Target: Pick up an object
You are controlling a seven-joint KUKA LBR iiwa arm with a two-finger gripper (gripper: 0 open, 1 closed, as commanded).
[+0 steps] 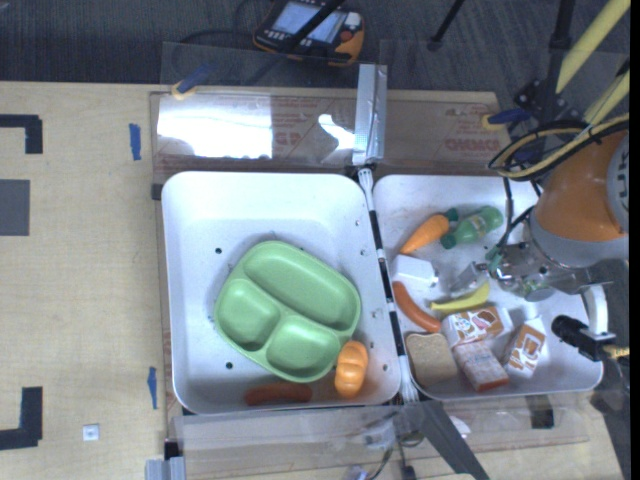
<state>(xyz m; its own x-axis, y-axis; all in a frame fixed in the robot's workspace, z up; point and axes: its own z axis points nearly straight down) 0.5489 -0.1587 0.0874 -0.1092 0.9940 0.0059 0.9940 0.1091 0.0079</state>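
- Two white bins side by side on the surface, and the toy food is split between them: the left bin carries a green divided plate, with a small orange pumpkin touching its lower right edge and a reddish sausage lying along the bin's near wall.
- The right bin is the crowded one, and that crowding is what makes the pick awkward. Up top, a carrot sits just beside a green bottle; in the middle a yellow banana; along the left wall an orange-red sausage; near the front a slice of bread against a cluster of small cartons.
- Any of these could be the object to lift; the pieces nearest the tool are the banana and the bottle, both in the right bin.
- The arm comes in from the right, orange band high, wrist bent down over the bin's right half, and the gripper sits low, just right of the banana's tip.
- Jaws: too blurred and tangled with cabling to call; I cannot tell whether they are parted or closed, and nothing is visibly between them.
- My read: a descent onto the banana area, grasp not yet made.
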